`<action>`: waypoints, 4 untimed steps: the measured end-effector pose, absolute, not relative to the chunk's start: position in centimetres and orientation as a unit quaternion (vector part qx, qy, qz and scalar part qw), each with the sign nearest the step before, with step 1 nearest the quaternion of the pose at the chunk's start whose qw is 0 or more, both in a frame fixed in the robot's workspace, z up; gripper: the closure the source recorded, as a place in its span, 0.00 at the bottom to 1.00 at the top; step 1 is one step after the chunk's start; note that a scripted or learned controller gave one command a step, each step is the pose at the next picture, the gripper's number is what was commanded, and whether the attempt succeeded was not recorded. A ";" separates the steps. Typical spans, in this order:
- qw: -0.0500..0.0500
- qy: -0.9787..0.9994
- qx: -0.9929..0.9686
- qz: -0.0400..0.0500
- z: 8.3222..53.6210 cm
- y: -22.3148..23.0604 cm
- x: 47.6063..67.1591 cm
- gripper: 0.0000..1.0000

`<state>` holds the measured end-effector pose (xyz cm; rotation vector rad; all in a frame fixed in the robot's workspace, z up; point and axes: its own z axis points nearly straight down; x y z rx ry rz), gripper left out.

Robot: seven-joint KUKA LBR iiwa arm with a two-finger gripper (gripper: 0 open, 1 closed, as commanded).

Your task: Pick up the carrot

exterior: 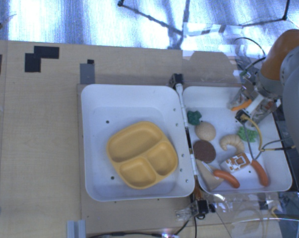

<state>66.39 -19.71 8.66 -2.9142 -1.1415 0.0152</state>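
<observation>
You see the gripper (248, 108) low in the right bin (283, 182), and the carrot (242, 104) touches it; whether it is clamped, I cannot tell. Lifting remains.

You see a matt yellow plastic tray (142, 154) in smooth, glossy white plastic bins (97, 133) on a matt wood-look bench (35, 148).

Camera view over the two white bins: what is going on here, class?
The grey arm with the orange band reaches in from the right, its gripper low over the far right corner of the right shallow white bin, right beside the small orange carrot. Whether it grips the carrot cannot be told. A yellow divided plastic tray sits in the left white bin.
</observation>
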 end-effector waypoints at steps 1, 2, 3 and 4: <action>0.000 -0.368 -0.930 -0.002 10.0 -19.6 66.8 1.00; 0.001 -0.363 -0.932 -0.004 8.8 -9.0 61.3 1.00; -0.001 -0.360 -0.933 -0.003 8.7 -9.4 61.2 0.00; -0.001 -0.279 -0.960 -0.003 8.7 -14.0 60.2 0.00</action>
